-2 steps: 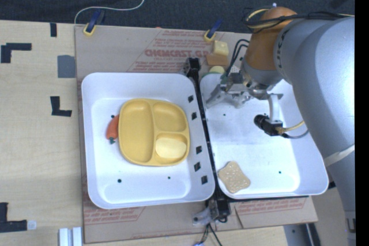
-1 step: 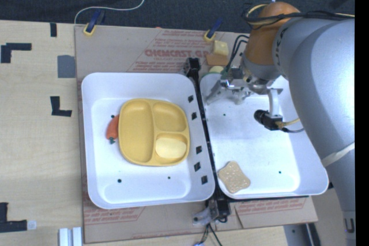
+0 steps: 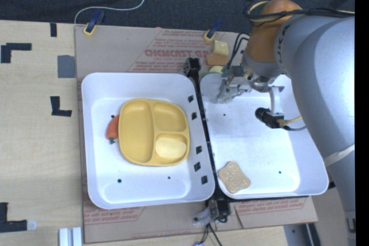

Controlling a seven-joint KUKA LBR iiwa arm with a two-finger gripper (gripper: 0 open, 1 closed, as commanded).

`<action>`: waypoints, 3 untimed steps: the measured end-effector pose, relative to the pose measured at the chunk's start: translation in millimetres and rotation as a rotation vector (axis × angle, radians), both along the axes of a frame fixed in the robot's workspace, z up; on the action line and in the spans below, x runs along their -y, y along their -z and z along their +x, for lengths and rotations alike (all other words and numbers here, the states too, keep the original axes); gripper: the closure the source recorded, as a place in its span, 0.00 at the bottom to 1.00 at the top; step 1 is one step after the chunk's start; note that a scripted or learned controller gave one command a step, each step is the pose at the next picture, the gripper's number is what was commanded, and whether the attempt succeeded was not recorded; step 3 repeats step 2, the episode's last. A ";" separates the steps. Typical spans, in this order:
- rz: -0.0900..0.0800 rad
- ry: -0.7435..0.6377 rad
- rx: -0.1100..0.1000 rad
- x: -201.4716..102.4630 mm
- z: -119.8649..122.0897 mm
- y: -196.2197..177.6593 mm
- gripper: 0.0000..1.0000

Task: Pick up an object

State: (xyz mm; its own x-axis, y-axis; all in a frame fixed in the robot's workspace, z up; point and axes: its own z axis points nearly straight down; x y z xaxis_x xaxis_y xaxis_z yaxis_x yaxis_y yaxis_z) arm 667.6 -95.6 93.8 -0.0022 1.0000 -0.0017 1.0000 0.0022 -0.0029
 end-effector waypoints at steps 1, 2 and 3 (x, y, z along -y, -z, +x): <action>0.000 0.000 0.000 0.0 -0.2 0.4 0.00; 0.000 0.002 0.001 -1.3 -24.3 10.0 0.00; 0.000 0.002 0.001 -1.3 -24.3 10.0 0.00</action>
